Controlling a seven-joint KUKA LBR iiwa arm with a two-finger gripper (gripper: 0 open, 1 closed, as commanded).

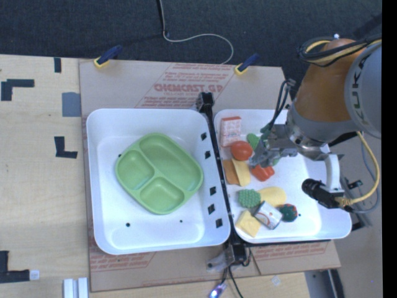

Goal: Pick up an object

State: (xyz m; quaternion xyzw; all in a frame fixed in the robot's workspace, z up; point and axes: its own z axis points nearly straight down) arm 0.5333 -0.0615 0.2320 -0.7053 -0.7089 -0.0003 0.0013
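The claw [265, 158] hangs low in the right bin [322, 225], at about nine o'clock from the arm's wrist, right over a red toy [263, 172]. Whether anything is gripped cannot be told. A tomato [241, 150] sits at ten o'clock of it. The green tray [159, 172] fills the left bin [111, 228].
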